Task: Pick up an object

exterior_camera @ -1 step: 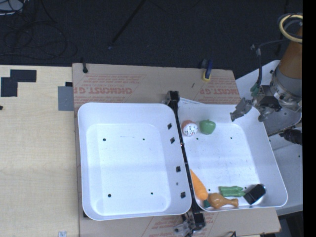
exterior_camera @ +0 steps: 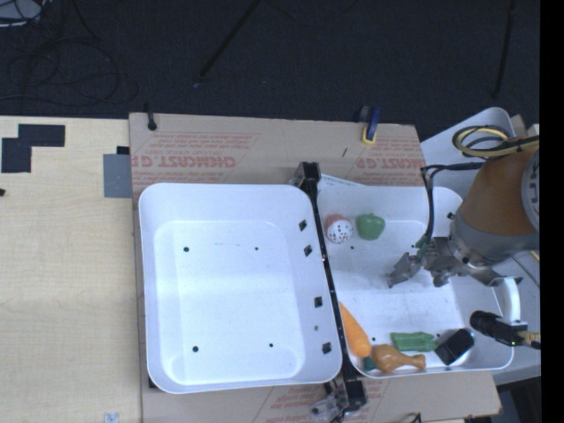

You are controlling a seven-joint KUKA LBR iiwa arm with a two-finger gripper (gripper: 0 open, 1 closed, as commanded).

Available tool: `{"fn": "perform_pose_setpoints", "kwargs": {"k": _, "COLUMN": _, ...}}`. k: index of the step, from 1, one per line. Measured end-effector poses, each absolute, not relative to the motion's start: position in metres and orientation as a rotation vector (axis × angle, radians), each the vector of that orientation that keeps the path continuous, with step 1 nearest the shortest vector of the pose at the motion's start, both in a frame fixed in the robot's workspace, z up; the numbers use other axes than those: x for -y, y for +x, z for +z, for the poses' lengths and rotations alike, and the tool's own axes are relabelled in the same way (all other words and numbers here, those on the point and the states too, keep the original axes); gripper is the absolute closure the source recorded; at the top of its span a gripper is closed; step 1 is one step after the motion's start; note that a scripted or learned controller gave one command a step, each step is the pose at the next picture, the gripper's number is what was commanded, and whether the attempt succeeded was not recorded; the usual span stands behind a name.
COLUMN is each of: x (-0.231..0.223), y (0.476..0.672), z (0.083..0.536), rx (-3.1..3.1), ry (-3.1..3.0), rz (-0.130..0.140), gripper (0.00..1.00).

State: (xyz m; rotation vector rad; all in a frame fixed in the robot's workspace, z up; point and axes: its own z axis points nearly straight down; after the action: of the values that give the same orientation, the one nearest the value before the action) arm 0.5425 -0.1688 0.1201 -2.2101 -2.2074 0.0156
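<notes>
The arm [exterior_camera: 493,205] reaches in from the right over the right bin [exterior_camera: 441,210], its orange band above the wrist. The hand [exterior_camera: 421,270] hangs low over the middle of that bin, pointing left and slightly down. Its two dark fingers look spread a little, one tip toward the left at the bin floor and the other nearer the wrist, with nothing between them.

The things to pick lie around the hand, none touching it. A white ball [exterior_camera: 338,229] with red dots and a green pepper [exterior_camera: 371,226] sit side by side near the bin's far left corner, up and to the left of the hand; both are roundish with no clear long axis. A carrot [exterior_camera: 353,328] lies along the left wall toward the near corner, its long axis running from upper left to lower right, below and left of the hand. A tan drumstick [exterior_camera: 395,358] lies at the near wall, its long axis roughly left to right, thin end toward the right. Just above it lies a green bar [exterior_camera: 412,341], also left to right. A black block [exterior_camera: 455,346] sits right of the bar, tilted, below the hand.

The left bin [exterior_camera: 159,236] sits beside the right one on the bench [exterior_camera: 62,263].
</notes>
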Motion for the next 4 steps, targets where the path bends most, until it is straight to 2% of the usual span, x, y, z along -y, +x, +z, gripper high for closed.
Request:
{"fn": "perform_pose_setpoints", "kwargs": {"k": 1, "x": 0.111, "y": 0.625, "z": 0.132, "rx": 2.230, "ry": -2.214, "rz": -0.006, "gripper": 0.00}}
{"fn": "perform_pose_setpoints", "kwargs": {"k": 2, "x": 0.115, "y": 0.622, "z": 0.141, "rx": 2.220, "ry": -2.217, "rz": 0.004, "gripper": 1.00}}
{"fn": "perform_pose_setpoints", "kwargs": {"k": 3, "x": 0.026, "y": 0.622, "z": 0.190, "rx": 2.229, "ry": -2.212, "rz": -0.008, "gripper": 1.00}}
{"fn": "perform_pose_setpoints", "kwargs": {"k": 4, "x": -0.053, "y": 0.595, "z": 0.187, "rx": 2.225, "ry": -2.208, "rz": 0.002, "gripper": 1.00}}
